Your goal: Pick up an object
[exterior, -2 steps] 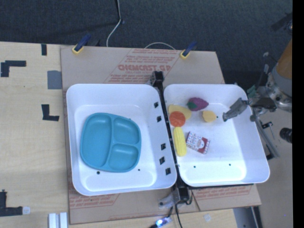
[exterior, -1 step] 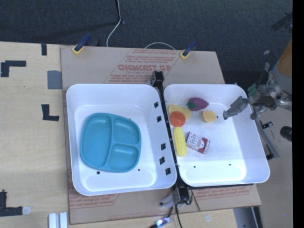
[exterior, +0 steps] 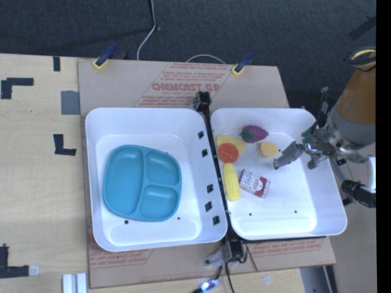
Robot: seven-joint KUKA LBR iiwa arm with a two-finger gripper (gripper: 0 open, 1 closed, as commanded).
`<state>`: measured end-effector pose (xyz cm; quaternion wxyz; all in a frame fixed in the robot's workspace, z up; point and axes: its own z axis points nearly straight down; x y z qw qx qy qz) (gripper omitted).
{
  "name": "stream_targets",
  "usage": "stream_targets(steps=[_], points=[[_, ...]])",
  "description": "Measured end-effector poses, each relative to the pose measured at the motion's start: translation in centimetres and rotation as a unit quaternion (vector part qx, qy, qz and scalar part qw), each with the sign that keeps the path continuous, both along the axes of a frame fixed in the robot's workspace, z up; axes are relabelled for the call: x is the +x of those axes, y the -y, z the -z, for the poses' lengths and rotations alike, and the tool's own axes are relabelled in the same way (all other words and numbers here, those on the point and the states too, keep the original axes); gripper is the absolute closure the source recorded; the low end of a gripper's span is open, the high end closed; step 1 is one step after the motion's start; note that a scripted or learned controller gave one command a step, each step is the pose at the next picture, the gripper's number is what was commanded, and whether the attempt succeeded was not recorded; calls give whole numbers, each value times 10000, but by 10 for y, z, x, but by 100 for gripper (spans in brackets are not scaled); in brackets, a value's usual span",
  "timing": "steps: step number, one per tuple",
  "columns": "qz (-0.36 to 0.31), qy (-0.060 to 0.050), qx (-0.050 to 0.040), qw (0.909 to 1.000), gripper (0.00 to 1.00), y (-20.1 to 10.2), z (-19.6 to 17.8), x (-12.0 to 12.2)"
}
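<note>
In the right bin (exterior: pixel 305 221) lie several toy foods: a purple eggplant-like piece (exterior: pixel 254 132), a small yellow lump (exterior: pixel 269 149), a red tomato (exterior: pixel 229 153) against a yellow piece (exterior: pixel 228 141), a corn cob (exterior: pixel 231 181) and a red-and-white packet (exterior: pixel 253 184). My gripper (exterior: pixel 286 157) hangs over the bin's right half, just right of the small yellow lump. Nothing is seen between its fingers.
The left bin (exterior: pixel 98 127) holds a blue divided plate (exterior: pixel 142 182). A black divider with clips (exterior: pixel 211 163) runs between the bins. Both bins rest on a cardboard sheet (exterior: pixel 183 84) with yellow-blue clamps at its far edge.
</note>
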<state>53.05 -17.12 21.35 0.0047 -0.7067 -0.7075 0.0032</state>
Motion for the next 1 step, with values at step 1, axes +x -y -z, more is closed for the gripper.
stream_targets(steps=[1], points=[[0, 30, -5, 10000, 0, -3, 62, 5]])
